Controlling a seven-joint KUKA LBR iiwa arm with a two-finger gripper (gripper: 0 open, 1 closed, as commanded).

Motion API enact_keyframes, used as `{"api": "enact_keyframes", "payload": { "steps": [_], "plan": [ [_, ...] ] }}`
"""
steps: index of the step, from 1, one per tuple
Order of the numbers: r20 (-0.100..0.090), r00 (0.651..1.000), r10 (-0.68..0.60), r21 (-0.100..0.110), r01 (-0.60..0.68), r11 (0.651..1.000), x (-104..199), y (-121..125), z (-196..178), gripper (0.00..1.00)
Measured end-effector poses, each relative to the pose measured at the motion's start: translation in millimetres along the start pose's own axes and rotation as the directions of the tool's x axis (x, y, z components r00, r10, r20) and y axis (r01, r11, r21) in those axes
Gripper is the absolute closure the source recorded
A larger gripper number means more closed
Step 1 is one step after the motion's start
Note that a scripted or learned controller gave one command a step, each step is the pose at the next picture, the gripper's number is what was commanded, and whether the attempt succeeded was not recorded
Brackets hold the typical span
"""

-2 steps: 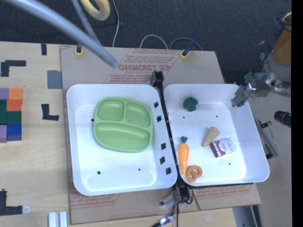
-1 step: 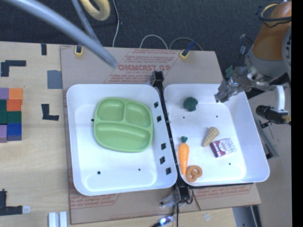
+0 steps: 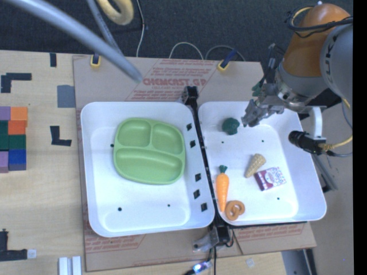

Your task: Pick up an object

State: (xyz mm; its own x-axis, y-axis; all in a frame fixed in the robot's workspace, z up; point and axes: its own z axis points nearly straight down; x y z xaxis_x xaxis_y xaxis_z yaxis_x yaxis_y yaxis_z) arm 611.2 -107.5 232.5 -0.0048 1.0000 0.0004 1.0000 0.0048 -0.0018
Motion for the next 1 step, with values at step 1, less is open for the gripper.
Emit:
{"api": "enact_keyframes", "payload": {
  "steps": [1],
  "plan": [
    [0.000,1.000,-0.001,-0.001,0.001,1.000,55.4,-1.4,-3.0,1.00]
  ]
}}
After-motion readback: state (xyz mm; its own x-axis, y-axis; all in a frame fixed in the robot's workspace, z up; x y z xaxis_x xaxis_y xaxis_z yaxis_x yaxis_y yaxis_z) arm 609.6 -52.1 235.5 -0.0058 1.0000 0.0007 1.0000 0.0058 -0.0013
